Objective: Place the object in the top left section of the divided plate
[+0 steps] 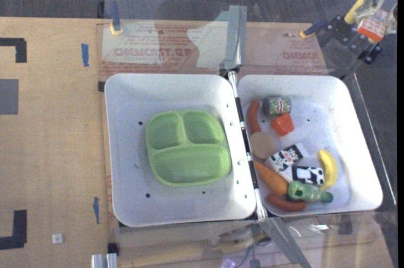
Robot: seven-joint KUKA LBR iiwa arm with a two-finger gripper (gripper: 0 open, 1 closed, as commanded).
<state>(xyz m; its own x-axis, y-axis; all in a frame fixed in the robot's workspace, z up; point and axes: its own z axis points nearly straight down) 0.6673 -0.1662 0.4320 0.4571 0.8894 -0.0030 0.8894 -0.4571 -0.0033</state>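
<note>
Several toys [285,156] lie in the nearer bin [297,78], below and left of the gripper [346,33]; whether it is spread or pressed together, I cannot tell; which toy is meant is unclear; the green plate [189,167] sits further left in the farther bin [126,134], its top left section [165,130] bare.

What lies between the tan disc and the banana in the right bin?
In the camera view, a white patterned box lies between the tan disc and the banana.
</note>
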